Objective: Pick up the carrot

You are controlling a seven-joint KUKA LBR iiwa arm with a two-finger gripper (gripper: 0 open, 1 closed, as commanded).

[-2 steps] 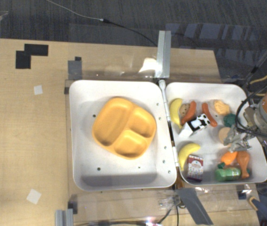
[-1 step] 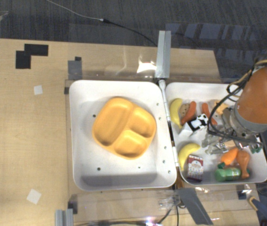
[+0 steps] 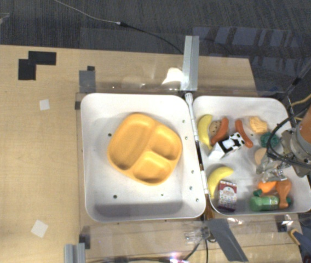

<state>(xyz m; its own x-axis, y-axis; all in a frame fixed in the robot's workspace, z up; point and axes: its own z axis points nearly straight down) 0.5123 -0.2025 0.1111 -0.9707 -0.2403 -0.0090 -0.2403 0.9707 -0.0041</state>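
A robotics lab is showing here: a wooden bench (image 3: 29, 163) is carrying two white bins (image 3: 90, 147) bolted between metal brackets (image 3: 191, 59), black marker patches (image 3: 35, 63) are sitting on the bench, and a cable (image 3: 117, 23) is trailing over grey carpet.

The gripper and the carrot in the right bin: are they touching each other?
Cannot tell. In the camera view the gripper sits just above the carrot and overlaps it from this slant, so neither contact nor a gap shows plainly.
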